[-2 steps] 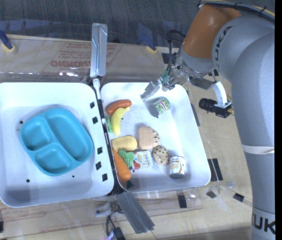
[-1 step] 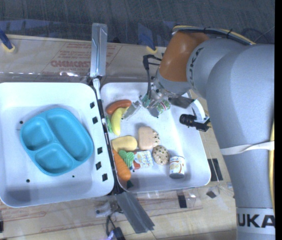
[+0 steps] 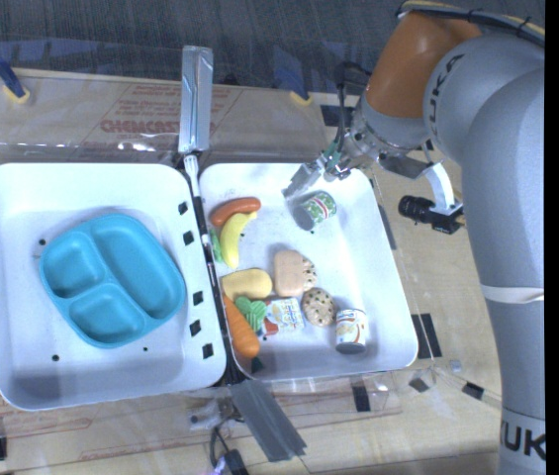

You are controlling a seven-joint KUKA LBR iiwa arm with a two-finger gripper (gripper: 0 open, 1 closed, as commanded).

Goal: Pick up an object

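We're over the right bin (image 3: pixel 388 265), and the small green-labelled can (image 3: pixel 319 207) sits just below-left of our gripper (image 3: pixel 321 171), lying tilted near the back wall. Whether the jaws hold it, we cannot tell.

Both white bins (image 3: pixel 2 265) look like smooth plastic w/ a soft sheen, and the blue divided tray (image 3: pixel 111 277) is smooth, semi-matt plastic. Toy food, e.g. banana (image 3: pixel 232 237), carrot (image 3: pixel 241 332) and hot dog (image 3: pixel 235 209), looks like moulded plastic or rubber, mostly matt; the two small cans (image 3: pixel 350 330) carry glossy printed labels. Arm (image 3: pixel 487 146) shell is smooth matt grey w/ a satin orange band, and the counter (image 3: pixel 91 117) looks covered w/ clear, shiny plastic sheet.
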